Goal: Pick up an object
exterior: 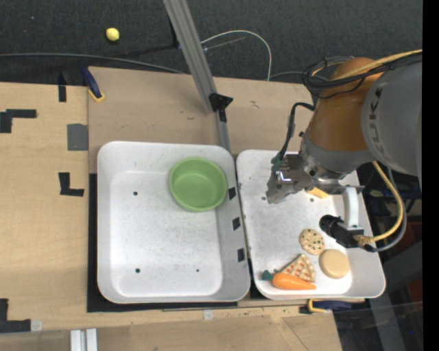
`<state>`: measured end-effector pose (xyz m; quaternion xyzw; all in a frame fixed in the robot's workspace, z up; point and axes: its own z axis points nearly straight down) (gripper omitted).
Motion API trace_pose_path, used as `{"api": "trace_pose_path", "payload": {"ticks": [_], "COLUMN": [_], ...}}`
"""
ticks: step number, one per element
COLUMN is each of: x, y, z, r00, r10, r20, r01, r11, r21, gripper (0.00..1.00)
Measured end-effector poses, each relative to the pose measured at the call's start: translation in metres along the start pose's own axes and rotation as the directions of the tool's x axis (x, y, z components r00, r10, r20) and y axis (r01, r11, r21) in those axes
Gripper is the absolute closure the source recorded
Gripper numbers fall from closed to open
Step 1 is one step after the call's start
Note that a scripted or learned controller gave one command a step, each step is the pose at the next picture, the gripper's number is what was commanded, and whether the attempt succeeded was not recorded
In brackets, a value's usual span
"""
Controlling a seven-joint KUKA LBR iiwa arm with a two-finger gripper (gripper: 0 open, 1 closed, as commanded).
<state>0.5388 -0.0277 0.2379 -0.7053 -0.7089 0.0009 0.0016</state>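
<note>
Tan wooden bench top (41, 226) spans the view, with black tape marks (66, 184) and a grey tape patch (77, 136) at its left; dark carpeted floor (62, 20) lies beyond the far edge, where one small yellow ball (112, 33) sits. One blue-and-yellow clamp (92, 85) grips the bench near its far left corner. Two shallow white plastic bins sit side by side. Left bin (120, 274): one round green plastic bowl (197, 183), upright, near the far right corner. One grey metal strut (197, 62) slants down from the top to the junction between the bins. Right bin (257, 226): four toy food pieces, clustered at the near right corner and well apart from the gripper: one orange toy carrot (290, 281) along the near wall, one triangular pizza slice (302, 267) touching it, one round speckled cookie (311, 240) just behind, one round tan bun-like piece (334, 264) to the right. Two-finger gripper (276, 191) hangs over the far half of the right bin, tips pointing down and left; cannot tell from this angle whether they are spread or closed, and nothing is seen between them. Grey arm with orange band (343, 116) enters from the right; partial lettering "KU" readable on the grey housing (405, 103). Black and yellow cables (384, 226) loop beside the wrist.
</note>
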Motion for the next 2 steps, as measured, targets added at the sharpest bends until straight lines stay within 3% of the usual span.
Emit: {"api": "trace_pose_path", "payload": {"ticks": [2], "x": [0.111], "y": [-0.033], "z": [0.016], "r00": [1.0], "r10": [-0.001], "r20": [0.0], "r01": [0.001], "r11": [1.0], "r21": [0.002], "gripper": [1.0]}}
